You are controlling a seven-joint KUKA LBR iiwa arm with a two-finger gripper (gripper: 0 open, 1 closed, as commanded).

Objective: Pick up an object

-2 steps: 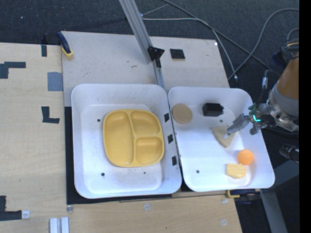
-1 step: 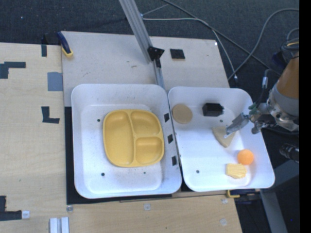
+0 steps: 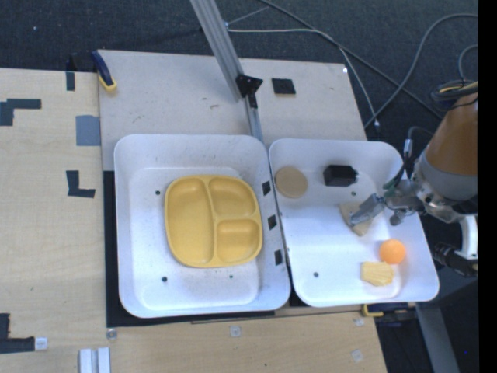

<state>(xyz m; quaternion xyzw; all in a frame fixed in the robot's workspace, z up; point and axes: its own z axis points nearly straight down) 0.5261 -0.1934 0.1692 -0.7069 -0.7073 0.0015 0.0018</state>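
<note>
— Yellow plastic, that divided tray (image 3: 213, 220): it lies flat in the middle of the left bin (image 3: 132, 208), three compartments up.

— And the right bin (image 3: 311, 286)?

— It has the loose pieces. A tan round disc (image 3: 291, 182) sits at its far-left corner, just beside the divider. A small black block (image 3: 339, 175) lies to the right of the disc, also toward the far side. An orange ball (image 3: 393, 252) rests near the right wall, and a pale yellow chunk (image 3: 377, 273) lies just on the near side of it, close to touching.

— Where is the arm?

— It reaches in over the right rim, orange band at the edge of view. The end effector (image 3: 366, 214) is low over the middle of the right bin, at a beige-grey lump (image 3: 359, 219) there.

— Is it holding that lump?

— I cannot tell. The tip and the lump blur together, so I can't say whether it is spread or closed.

— And the table (image 3: 178, 99)?

— Beige board beyond the bins, a metal post (image 3: 221, 41) slanting up from it.
</note>
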